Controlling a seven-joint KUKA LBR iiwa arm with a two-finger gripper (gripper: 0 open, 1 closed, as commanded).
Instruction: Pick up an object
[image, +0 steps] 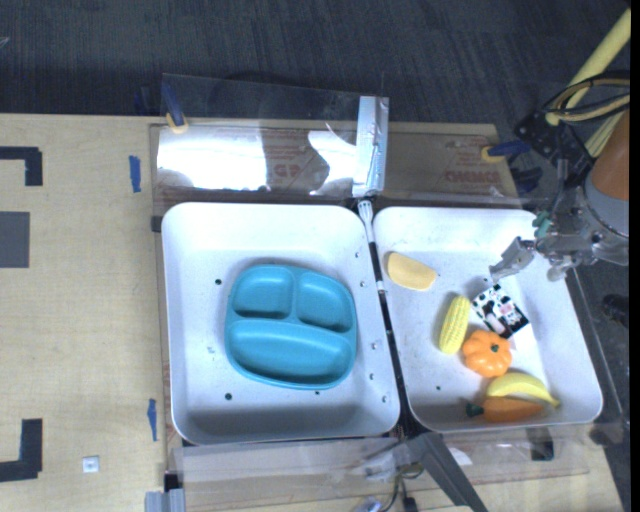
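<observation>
Hovering over the upper right part of the right bin (420, 395), my gripper (527, 258) sits well above the toys, and I cannot tell from this slanted view how it is set, so I won't count on it being ready. Nothing is held. The candidates lie clustered in that bin: a pale yellow wedge (411, 271) alone near the divider, a corn cob (453, 323), a black-and-white toy (499, 311) just beside it, an orange pumpkin (487, 353) touching both, and a banana (522, 387) lying over a carrot (512, 408) at the near wall. My worry is the crowding: a descent onto the black-and-white toy could land on the pumpkin or cob and shove the pile instead of gripping. Rounded shapes may squirt out sideways. The left bin (190, 330) holds only a blue divided tray (291, 325).
</observation>
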